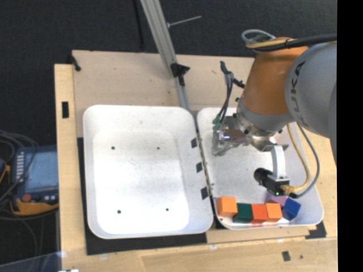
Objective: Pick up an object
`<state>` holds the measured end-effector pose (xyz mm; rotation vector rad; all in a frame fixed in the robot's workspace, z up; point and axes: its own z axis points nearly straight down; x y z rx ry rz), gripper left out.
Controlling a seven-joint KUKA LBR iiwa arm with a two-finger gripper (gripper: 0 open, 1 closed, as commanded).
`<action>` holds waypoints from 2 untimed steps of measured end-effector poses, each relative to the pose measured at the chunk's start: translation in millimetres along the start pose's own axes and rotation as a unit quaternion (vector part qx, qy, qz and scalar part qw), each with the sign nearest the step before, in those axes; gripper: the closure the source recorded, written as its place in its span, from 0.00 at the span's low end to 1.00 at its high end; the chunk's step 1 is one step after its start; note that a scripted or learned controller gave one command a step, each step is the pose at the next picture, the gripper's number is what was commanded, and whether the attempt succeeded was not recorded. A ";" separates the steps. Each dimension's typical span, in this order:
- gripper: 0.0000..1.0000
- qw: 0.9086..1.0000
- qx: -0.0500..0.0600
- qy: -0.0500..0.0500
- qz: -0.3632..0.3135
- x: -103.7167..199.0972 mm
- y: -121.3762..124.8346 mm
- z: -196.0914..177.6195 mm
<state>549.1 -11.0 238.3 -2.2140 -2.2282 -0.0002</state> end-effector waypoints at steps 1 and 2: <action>1.00 1.000 -0.001 0.001 -0.001 54.1 -10.2 -10.4; 1.00 1.000 -0.001 0.001 -0.001 98.6 -18.7 -13.3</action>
